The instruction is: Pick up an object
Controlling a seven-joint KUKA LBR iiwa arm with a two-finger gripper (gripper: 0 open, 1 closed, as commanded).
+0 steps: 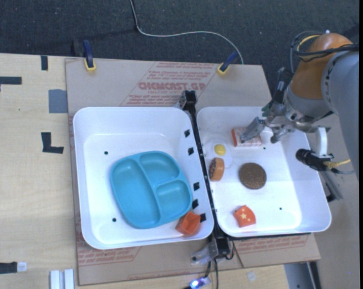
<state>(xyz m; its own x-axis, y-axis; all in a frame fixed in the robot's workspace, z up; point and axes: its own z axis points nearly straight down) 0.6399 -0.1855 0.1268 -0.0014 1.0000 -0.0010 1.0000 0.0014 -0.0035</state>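
One tool hangs over the far part of the right bin, on the grey arm with its orange band, which comes in from the right. Its tip sits low beside a small red and white object lying near the bin's far wall; the dark end of the tool overlaps that object's right edge, but whether it touches it, and how wide the tool stands, I cannot tell, since the tip is too small and blurred.

Four more small things lie in the right bin. A yellow round piece sits just beside the red and white object, toward the divider. Below it, an orange-brown piece rests close against the bin's left wall. A flat, dark brown round disc lies near the middle of the bin, apart from the others. A red-orange chunk sits near the front wall.

Two things are in the left bin: one blue divided plate with three compartments, lying at a slant, and one orange-red block just off its near right corner.

Both bins sit side by side on a brown board on the desk
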